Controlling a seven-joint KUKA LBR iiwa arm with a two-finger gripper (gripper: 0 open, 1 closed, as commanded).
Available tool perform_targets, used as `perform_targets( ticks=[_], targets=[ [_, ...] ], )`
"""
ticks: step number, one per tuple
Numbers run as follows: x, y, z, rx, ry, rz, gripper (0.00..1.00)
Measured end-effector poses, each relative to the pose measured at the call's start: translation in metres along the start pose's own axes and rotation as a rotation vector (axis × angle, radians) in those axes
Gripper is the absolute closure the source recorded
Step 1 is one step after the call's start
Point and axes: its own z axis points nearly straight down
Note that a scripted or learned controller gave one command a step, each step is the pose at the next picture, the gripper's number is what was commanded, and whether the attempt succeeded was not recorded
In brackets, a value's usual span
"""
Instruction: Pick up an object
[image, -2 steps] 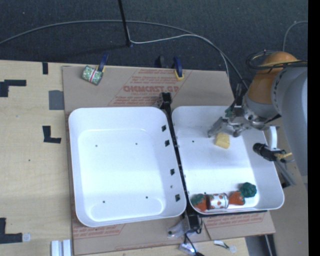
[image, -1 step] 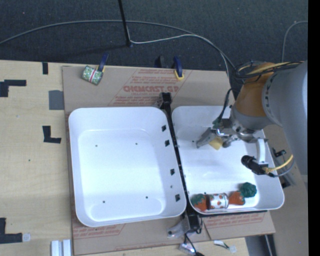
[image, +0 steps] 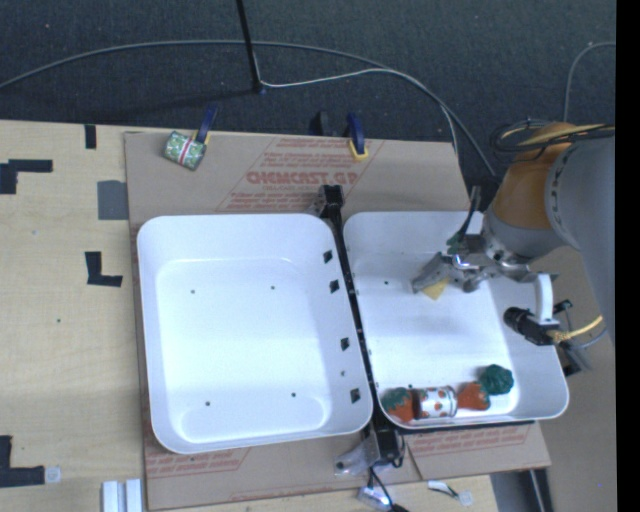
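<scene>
Camera view, end effector (image: 437, 281) gripping yellow piece (image: 434, 291), mid right bin (image: 400, 228), toys (image: 440, 401) along near edge.

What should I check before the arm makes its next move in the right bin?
1. Hand over the right bin: ok, it sits in the bin's upper part.
2. Something between the fingers: cannot tell; a small yellowish piece shows at the fingertips, but the grip is unclear.
3. Targets available: ok, a red-and-white can, an orange-red item and a green item lie along the near wall.
4. Targets free of the wall: not ok, they crowd the near edge.
5. Hand clear of the divider: ok.
</scene>
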Motion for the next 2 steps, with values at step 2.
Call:
perform_targets(
  ticks=[2],
  targets=[
    [0.063,-0.044,-0.138,-0.012,-0.001,-0.072,0.0]
  ],
)
